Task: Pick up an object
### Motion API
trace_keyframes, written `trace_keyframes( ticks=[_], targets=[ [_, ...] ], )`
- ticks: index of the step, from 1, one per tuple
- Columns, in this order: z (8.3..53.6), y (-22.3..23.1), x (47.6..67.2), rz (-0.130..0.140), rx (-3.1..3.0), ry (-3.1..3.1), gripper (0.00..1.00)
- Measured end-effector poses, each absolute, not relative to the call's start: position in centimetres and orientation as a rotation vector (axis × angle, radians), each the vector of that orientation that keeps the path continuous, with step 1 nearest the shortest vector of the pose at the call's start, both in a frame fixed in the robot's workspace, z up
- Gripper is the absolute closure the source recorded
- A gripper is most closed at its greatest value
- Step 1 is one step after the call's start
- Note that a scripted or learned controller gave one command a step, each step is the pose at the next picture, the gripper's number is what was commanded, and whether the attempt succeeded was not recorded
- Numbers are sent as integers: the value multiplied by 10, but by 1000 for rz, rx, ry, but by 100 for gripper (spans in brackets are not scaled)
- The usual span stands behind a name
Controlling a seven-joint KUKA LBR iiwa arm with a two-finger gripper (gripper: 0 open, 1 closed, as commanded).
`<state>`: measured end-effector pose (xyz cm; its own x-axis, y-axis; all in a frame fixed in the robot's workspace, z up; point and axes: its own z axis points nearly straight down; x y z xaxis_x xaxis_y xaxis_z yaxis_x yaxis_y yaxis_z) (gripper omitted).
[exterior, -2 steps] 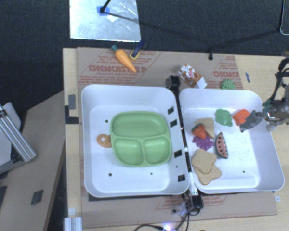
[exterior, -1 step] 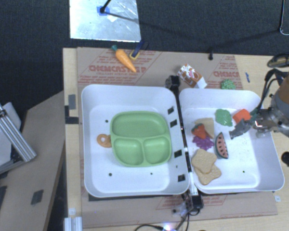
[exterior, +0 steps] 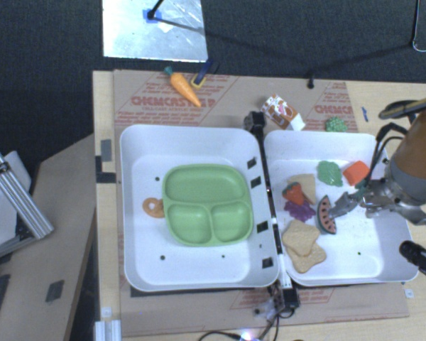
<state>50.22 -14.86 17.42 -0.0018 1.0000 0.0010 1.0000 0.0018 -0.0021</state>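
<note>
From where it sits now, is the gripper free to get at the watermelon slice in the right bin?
Probably yes. The gripper hovers right beside the watermelon slice, which lies uncovered on the right bin floor; only the bread crowds its lower edge.

Even, fairly bright overhead light washes the two white bins (exterior: 199,142) nearly to glare, with only faint shadows beneath the green divided plate (exterior: 206,203). The metal sheet (exterior: 155,18) at 12 o'clock throws back a pale sheen. The dark floor stays dim. The picture is soft and grainy throughout, blurrier at 3 o'clock.
</note>
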Motion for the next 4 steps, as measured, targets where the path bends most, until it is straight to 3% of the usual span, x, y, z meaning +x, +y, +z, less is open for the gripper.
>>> trace_keyframes(
  ticks=[2, 3, 4],
  targets=[
    [82, -150, 505, 0, -2220, -2221, 0],
    [95, -150, 506, -2, -2222, -2225, 100],
    [140, -150, 501, -4, -2221, -2228, 100]
  ],
)
